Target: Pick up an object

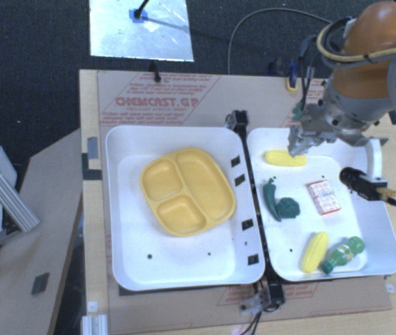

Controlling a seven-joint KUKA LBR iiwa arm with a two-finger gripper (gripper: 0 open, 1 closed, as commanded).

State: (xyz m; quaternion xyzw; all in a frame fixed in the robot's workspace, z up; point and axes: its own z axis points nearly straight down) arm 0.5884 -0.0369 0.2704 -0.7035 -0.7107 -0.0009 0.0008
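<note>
Two bins on bench; claw (pixel 297 150) poised over banana (pixel 286 159) near right bin (pixel 386 257) far edge, likely grasp target. Claw state: can't tell.

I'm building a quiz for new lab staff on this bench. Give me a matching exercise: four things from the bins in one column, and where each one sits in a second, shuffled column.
Things:
1. yellow three-compartment plastic tray
2. yellow banana-shaped toy
3. green plastic bottle with a yellow label
4. small red and white box

Places:
A. near front corner of the right bin, beside the yellow corn cob
B. middle of the left bin
C. right bin, right of the dark green pepper
D. back of the right bin, under the gripper

Pairs: 1-B, 2-D, 3-A, 4-C
</note>
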